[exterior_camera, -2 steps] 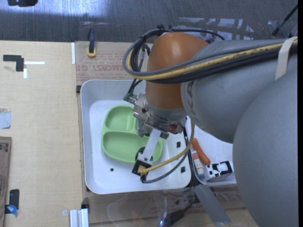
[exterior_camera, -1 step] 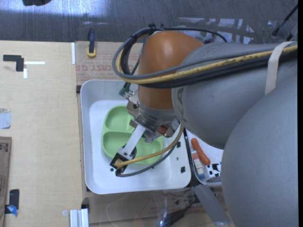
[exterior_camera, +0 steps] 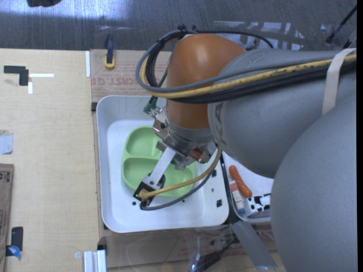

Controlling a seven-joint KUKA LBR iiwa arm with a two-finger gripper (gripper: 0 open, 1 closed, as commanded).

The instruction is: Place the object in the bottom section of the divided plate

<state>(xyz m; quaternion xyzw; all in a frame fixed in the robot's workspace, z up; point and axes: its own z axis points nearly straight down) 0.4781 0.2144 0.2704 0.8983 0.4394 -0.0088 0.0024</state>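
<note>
A light green divided plate (exterior_camera: 138, 146) lies in the left white bin (exterior_camera: 109, 169), with two of its sections showing at its left side. The arm's orange wrist band and grey body cover the plate's right part. My gripper (exterior_camera: 182, 153) hangs low over the plate's middle, mostly hidden under the wrist. A small orange-brown bit (exterior_camera: 196, 152) shows beside it, and I cannot tell what it is. Whether anything sits between the fingers is hidden.
In the right bin (exterior_camera: 249, 177), mostly covered by the arm, lie an orange carrot-like piece (exterior_camera: 239, 183) and a black-and-white patterned item (exterior_camera: 258, 203). Pale wooden bench (exterior_camera: 45, 152) extends to the left of the bins.
</note>
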